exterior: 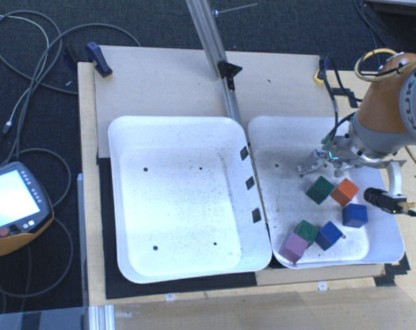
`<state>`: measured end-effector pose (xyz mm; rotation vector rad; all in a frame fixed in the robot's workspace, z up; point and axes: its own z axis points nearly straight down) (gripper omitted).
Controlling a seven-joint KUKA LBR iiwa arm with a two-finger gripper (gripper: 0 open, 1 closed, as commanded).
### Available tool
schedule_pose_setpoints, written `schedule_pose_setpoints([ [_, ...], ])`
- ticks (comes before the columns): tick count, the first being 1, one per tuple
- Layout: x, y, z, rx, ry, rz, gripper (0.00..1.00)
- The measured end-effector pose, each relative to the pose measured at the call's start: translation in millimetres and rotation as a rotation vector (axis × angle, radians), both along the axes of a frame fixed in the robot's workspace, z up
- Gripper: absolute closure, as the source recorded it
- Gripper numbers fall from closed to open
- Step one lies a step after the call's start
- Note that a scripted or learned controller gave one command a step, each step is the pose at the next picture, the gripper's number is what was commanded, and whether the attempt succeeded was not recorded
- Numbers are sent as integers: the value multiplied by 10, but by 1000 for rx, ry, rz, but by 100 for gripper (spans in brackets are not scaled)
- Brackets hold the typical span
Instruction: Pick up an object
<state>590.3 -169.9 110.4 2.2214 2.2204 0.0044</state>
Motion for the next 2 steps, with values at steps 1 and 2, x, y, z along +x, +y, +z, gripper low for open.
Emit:
schedule_pose_setpoints([
  [1, -367, 237, -114, 1, 7, 1, 0],
  [2, -344, 228, -1, 0, 0, 1, 100],
])
